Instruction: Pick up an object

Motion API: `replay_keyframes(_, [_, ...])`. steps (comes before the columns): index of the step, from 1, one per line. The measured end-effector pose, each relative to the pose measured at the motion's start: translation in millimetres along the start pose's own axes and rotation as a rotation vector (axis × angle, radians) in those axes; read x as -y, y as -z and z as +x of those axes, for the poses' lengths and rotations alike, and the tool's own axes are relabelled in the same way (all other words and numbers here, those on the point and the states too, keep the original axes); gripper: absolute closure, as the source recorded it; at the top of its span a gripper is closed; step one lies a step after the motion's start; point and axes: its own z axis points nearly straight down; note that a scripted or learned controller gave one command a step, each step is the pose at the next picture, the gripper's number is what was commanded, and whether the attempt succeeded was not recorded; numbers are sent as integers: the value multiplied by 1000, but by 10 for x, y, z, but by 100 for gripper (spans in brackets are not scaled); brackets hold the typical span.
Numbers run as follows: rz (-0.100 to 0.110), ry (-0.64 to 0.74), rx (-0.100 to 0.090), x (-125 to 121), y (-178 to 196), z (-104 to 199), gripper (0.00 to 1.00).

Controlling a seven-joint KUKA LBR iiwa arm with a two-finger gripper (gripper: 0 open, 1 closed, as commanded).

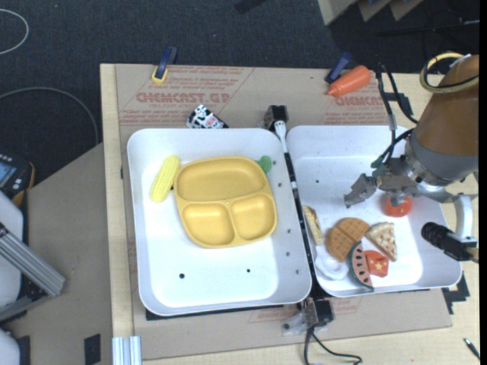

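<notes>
My end effector (pixel 378 191) hangs open above the right bin (pixel 335 147), holding nothing. The red toy (pixel 397 204) just beside it remains to be picked.

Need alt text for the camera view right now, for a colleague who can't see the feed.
The gripper hangs low in the right bin, above a red toy and near toy waffle, pizza slice and watermelon slice. The left bin holds a yellow divided plate and a corn cob.

Yellow divided tray (pixel 224 202) and yellow corn cob (pixel 163 178) in white left bin (pixel 221 291); red-and-green watermelon slice (pixel 367 265), brown waffle (pixel 346 236) lower right.
</notes>
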Motion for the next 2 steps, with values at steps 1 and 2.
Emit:
replay_keyframes(1, [-13,3,2,-30,64,1,0])
replay_keyframes(2, [-7,4,0,-89,-534,67,0])
